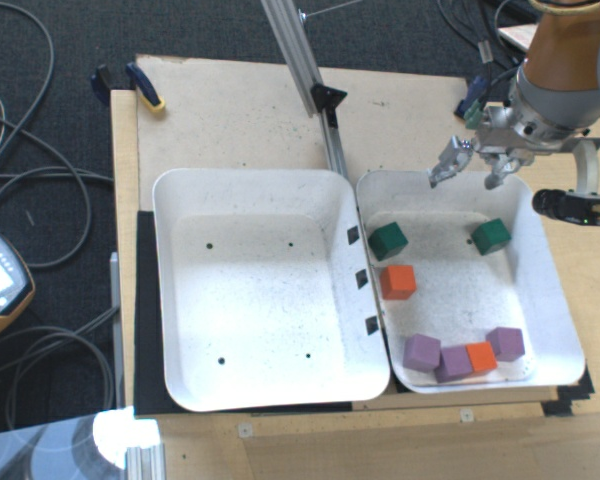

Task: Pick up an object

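Currently, the right bin (545,268) is seen to contain two green blocks (387,239), two orange blocks (398,281) and three purple blocks (421,351), while the gripper (470,173) is held above its far rim, fingers spread apart, nothing gripped.

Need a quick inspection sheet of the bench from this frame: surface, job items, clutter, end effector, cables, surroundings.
Surface: wooden bench, speckled, bearing left bin and right bin.
Job's things: all in right bin: two green cubes, orange cube, and along the near wall three purple cubes and a second orange cube.
Clutter: blue-and-yellow clamp at bench's far left corner.
Grippers: end effector open, above right bin's far rim, holding nothing.
Cables: black loops on the carpet at left.
Surroundings: dark carpet, slanted aluminium rail.
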Robot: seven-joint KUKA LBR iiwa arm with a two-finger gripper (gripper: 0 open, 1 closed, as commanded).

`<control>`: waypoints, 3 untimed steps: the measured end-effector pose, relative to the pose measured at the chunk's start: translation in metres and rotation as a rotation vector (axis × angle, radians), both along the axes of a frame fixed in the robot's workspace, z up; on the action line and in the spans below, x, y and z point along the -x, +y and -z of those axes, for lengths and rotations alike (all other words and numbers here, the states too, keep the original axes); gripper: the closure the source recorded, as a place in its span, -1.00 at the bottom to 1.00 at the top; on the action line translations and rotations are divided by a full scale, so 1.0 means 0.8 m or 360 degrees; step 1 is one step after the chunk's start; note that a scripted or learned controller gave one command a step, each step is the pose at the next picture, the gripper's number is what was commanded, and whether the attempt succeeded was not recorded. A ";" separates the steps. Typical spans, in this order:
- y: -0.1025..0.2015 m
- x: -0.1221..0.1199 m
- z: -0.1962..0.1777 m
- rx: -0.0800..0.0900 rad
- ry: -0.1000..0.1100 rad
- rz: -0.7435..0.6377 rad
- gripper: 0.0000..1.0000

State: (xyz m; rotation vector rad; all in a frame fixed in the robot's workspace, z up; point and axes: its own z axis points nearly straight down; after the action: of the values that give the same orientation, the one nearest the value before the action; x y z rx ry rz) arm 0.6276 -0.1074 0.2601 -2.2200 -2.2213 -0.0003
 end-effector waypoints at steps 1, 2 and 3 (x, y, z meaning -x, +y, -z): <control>0.001 -0.001 -0.015 0.0000 -0.0005 -0.0001 1.00; 0.001 -0.002 -0.028 0.0000 -0.0008 -0.0004 1.00; 0.001 -0.002 -0.027 0.0001 -0.0007 -0.0003 -1.00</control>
State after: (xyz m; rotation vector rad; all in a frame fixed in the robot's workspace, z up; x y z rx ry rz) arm 0.6289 -0.1066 0.2819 -2.2200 -2.2260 -0.0043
